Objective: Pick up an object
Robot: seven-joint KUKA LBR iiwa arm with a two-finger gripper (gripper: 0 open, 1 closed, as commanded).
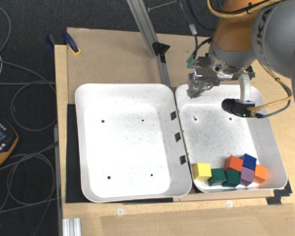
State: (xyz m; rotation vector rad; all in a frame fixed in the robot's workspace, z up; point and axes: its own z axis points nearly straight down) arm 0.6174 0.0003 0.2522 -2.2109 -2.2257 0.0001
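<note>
Several small blocks lie in a cluster at the near end of the right bin (265, 132): a yellow block (202, 170), two green blocks (217, 176), an orange block (232, 162), a blue block (249, 160), a purple block (247, 175) and another orange block (260, 172). My gripper (195, 89) hangs over the far left corner of the right bin, well away from the blocks. I see nothing held in it.
The left bin (88, 132) sits beside the right one, with black clips (177, 136) along the shared edge. A slanted metal rail (147, 28) crosses behind the bins. A black fitting with a yellow cable (236, 106) juts from the wrist over the right bin. Cables lie on the floor at left.
</note>
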